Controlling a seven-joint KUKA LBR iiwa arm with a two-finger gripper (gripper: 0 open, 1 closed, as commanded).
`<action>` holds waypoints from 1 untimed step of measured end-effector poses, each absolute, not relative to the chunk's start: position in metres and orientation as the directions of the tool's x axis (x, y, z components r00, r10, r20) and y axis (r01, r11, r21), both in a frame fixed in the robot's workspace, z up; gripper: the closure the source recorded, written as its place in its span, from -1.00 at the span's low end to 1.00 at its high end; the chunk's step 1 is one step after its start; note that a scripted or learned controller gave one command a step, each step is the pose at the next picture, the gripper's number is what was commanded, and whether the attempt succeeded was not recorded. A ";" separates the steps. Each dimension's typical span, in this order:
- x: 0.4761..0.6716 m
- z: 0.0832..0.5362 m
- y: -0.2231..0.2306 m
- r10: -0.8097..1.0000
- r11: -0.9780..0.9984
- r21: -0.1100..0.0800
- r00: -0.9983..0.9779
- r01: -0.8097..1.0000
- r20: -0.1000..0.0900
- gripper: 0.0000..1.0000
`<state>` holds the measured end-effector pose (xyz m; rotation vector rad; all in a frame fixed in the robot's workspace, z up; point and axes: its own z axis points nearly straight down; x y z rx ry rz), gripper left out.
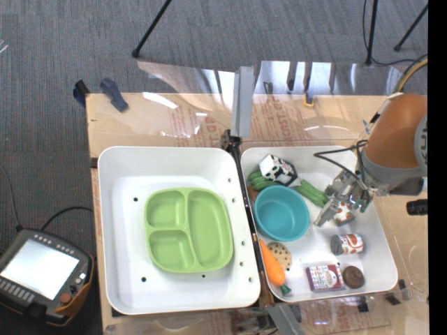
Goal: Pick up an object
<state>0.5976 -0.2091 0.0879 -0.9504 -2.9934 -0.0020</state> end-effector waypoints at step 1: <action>0.587 0.088 -0.196 0.504 0.864 0.001 -0.864 0.504 0.002 -1.00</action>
